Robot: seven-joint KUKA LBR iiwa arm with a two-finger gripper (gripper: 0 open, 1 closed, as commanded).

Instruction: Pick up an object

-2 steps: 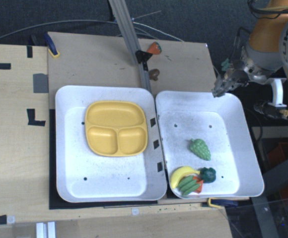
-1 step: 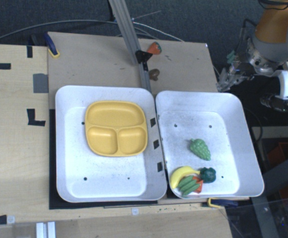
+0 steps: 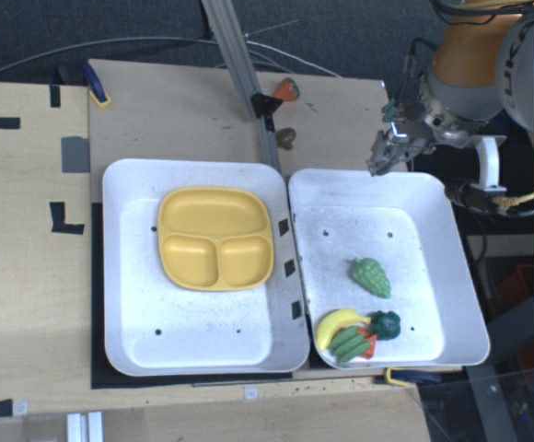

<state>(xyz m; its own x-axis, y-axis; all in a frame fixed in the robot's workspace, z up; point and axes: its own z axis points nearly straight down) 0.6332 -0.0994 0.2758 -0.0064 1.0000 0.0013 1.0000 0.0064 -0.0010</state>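
Observation:
The right bin (image 3: 433, 247) holds a green bumpy fruit (image 3: 370, 276) near its middle. At its front edge lies a cluster: a yellow banana (image 3: 333, 322), a green pod-like toy (image 3: 349, 342) with a red piece, and a dark green broccoli-like piece (image 3: 387, 324). My gripper (image 3: 384, 159) hangs over the back rim of the right bin, well above and behind these objects, with nothing visible between its fingers. The arm's orange band sits at the top right.
The left bin (image 3: 129, 274) carries a yellow three-compartment plate (image 3: 216, 238). A grey metal post (image 3: 235, 40) rises from the back between the bins, with an orange clamp (image 3: 286, 88) beside it. Cables run along the bench's back edge.

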